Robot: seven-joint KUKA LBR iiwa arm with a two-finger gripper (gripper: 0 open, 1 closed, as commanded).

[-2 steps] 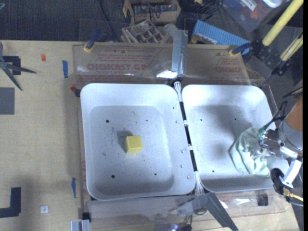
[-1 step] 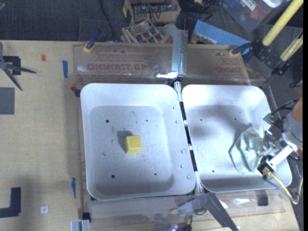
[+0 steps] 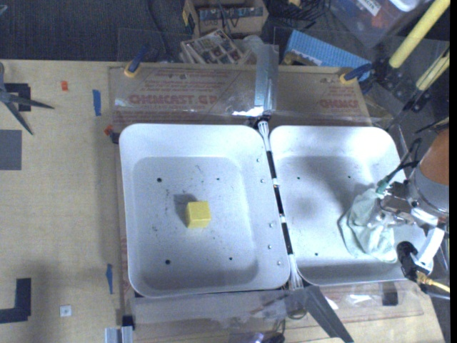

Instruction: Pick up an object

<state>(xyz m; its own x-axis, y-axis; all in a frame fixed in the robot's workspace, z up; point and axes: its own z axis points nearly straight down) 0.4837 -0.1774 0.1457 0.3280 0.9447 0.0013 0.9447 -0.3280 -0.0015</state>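
Two shallow white bins were seen side by side on the worktop (image 3: 57, 213). In the left bin (image 3: 136, 148), a small yellow block (image 3: 198, 214) lay near the middle of the floor, apart from all four walls. In the right bin (image 3: 321, 156), a crumpled pale green cloth (image 3: 363, 224) was bunched against the right-hand wall, towards the near corner. The arm was seen entering from the right, with the gripper (image 3: 391, 209) positioned directly over the cloth's upper right part, apparently touching it. Whether the jaws were released or clenched could not be told, as they were masked by the wrist hardware and the cloth folds. The block was well apart from the gripper.
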